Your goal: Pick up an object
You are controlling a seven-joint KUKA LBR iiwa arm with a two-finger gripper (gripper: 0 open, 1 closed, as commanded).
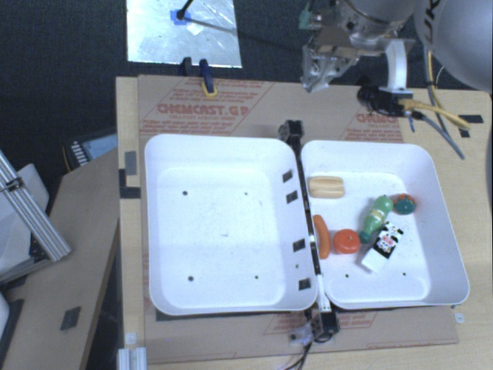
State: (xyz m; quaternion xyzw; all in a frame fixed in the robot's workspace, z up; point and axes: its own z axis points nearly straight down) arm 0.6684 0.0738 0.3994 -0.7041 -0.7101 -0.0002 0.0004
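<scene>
The right bin (431, 176) holds several small items: a tan bread roll (326, 186), a green bottle (376, 216), a red-and-green round piece (404, 203), an orange sausage (321, 237), a red-orange cap-like piece (347, 241) and a white carton with black marks (383, 247). My gripper (317, 74) hangs high above the bench's far edge, behind the bins and up-left of the roll, with nothing visible between its fingers.
The left bin (166, 160) lies beside the right one, joined by a black-clipped divider (302, 206). A shiny metal sheet (183, 21) lies at the back. Cables (431, 112) trail at the back right. An aluminium rail (23, 206) stands at the left.
</scene>
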